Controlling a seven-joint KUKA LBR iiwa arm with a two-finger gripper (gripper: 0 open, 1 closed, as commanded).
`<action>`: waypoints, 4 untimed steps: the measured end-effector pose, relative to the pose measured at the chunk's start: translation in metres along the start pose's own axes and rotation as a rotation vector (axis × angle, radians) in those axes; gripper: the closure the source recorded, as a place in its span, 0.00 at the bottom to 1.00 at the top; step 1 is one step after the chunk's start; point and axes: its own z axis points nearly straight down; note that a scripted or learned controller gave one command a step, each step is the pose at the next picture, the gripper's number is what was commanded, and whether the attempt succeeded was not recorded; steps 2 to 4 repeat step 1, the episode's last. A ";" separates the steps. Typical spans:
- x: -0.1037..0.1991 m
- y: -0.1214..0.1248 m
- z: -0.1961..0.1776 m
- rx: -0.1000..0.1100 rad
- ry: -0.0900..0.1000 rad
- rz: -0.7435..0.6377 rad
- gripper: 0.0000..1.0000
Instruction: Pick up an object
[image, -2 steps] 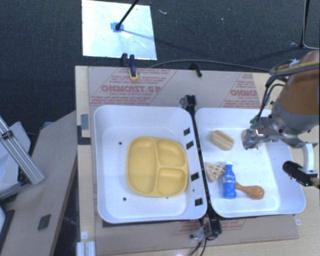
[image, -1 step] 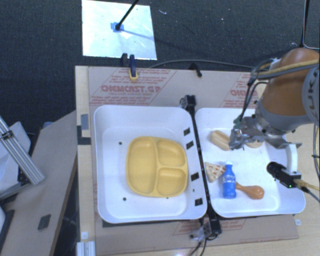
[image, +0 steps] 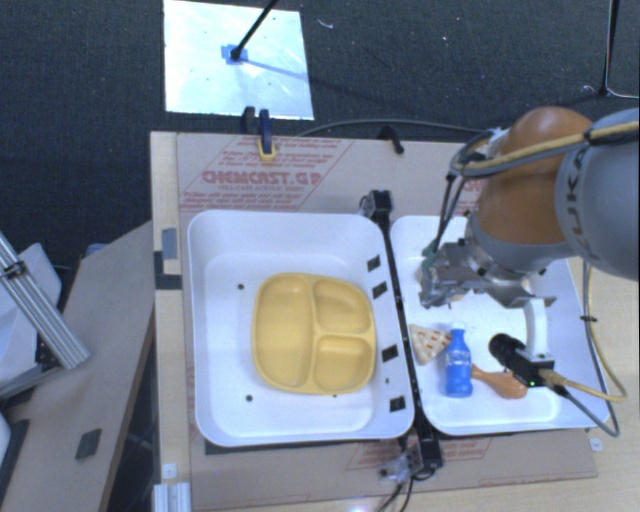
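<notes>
Blue plastic bottle (image: 458, 364) upright in right bin (image: 570, 415), pincer (image: 437, 290) above it, grip state unclear

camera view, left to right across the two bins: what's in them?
Yellow divided tray in the left bin → pizza-slice toy → blue bottle → brown drumstick-like piece, all three in the right bin. The claw hangs above the pizza slice.

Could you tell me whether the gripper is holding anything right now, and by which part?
It cannot be told: the gripper hangs over the right bin, above the pizza slice and blue bottle, which both lie in the bin.
</notes>
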 end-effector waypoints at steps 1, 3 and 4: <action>0.059 -0.011 -0.008 -0.001 0.000 -0.002 1.00; 0.059 -0.011 -0.008 -0.001 0.000 -0.002 1.00; 0.059 -0.011 -0.008 -0.001 0.000 -0.002 1.00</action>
